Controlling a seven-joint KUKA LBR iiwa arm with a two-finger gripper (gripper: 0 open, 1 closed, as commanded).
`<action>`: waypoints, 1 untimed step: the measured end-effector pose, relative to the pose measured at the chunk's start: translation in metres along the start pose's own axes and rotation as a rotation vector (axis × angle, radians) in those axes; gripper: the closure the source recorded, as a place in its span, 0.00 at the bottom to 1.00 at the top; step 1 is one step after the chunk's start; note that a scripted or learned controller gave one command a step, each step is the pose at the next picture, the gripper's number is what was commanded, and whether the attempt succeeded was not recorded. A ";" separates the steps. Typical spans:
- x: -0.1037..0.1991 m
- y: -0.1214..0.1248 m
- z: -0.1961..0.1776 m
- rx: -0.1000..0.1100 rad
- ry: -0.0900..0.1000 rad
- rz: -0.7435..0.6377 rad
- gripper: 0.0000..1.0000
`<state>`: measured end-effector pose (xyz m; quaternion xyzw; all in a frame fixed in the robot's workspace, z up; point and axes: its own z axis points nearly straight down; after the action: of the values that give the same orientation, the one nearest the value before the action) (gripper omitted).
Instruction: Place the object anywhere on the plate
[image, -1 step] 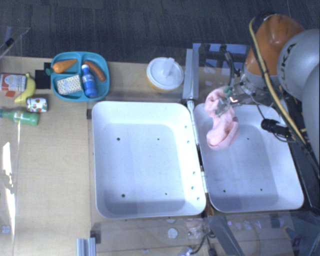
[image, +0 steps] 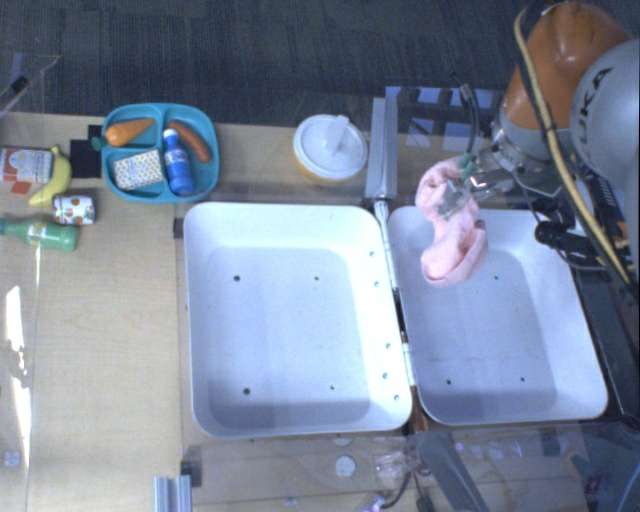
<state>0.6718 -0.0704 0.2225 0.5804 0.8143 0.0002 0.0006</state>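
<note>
Pink cloth (image: 447, 235) dangles limp from the gripper (image: 462, 186), pinched at its top over the right bin (image: 530, 390). It looks light, soft and floppy; a bunched fold likely offers the surest hold.

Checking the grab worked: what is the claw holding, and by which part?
The claw holds a pink cloth by its upper edge; the rest hangs over the right bin.

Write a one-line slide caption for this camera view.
KUKA arm's gripper holds a pink cloth aloft over the right white bin, beside the left bin.
</note>
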 end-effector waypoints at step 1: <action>0.052 0.008 -0.008 0.000 0.001 -0.405 1.00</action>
<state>0.6619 -0.0185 0.2307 0.4048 0.9144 0.0004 0.0000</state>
